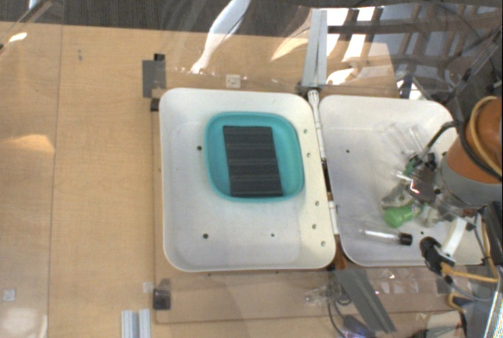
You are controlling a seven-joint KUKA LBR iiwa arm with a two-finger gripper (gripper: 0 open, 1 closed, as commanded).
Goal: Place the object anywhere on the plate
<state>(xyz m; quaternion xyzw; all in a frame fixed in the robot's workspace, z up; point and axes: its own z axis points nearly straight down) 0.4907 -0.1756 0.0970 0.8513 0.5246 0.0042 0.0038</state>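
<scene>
A teal plate (214, 163) sits in the left bin (185, 234). On its middle lies a dark ridged rectangular block (252, 160), flat and within the rim. My gripper (411, 185) hangs low over the right bin (354, 140), near that bin's right side, far from the plate. A small green object (396, 213) lies on the bin floor just below and in front of the gripper; I cannot tell whether they touch. The grey arm with its orange band (481, 141) enters from the right.
A thin pen-like stick with a dark cap (387, 235) lies near the right bin's front edge. A raised divider (322, 171) separates the two bins. Cables and a white fitting (449, 244) hang by the wrist. Clear panels stand behind the bins.
</scene>
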